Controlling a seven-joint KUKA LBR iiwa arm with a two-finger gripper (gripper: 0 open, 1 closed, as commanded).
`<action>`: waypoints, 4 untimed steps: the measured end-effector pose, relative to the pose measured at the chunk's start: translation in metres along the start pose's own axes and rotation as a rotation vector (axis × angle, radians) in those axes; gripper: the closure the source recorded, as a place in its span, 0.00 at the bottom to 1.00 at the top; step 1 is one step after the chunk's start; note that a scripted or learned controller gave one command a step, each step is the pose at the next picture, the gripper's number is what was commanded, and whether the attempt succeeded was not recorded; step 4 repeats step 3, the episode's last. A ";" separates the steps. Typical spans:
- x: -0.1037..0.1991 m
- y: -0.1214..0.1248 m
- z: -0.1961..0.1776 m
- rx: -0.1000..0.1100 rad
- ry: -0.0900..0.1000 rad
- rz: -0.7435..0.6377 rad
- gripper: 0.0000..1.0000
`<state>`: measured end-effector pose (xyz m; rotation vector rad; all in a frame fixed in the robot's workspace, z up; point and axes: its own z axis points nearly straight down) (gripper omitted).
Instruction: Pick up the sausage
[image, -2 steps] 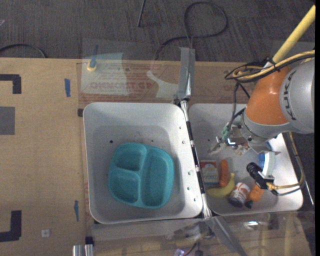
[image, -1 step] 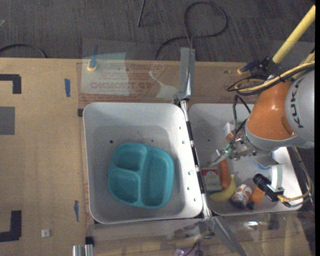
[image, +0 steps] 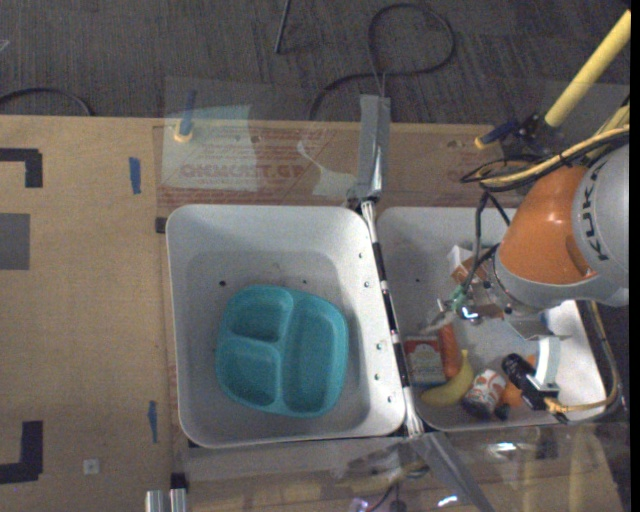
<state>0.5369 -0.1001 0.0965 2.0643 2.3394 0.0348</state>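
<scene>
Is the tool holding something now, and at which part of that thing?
It cannot be told: the arm's orange band hides the tool above the right bin, near the sausage.

A light wooden bench (image: 80, 300) seen from above at a slant. Two shallow white bins sit on it, touching side by side: the left bin (image: 190, 240) and the right bin (image: 410, 235). Black corner marks (image: 22, 167) and a grey square (image: 14, 241) sit near the bench's left edge. Short blue tape strips (image: 135, 176) are stuck left of the bins. A clear plastic sheet (image: 250, 160) lies behind the left bin.
</scene>
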 end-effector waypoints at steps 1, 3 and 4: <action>0.009 -0.033 0.000 -0.002 -0.006 -0.040 0.00; 0.076 -0.002 -0.118 0.031 0.000 0.084 1.00; 0.076 -0.002 -0.118 0.031 0.000 0.084 1.00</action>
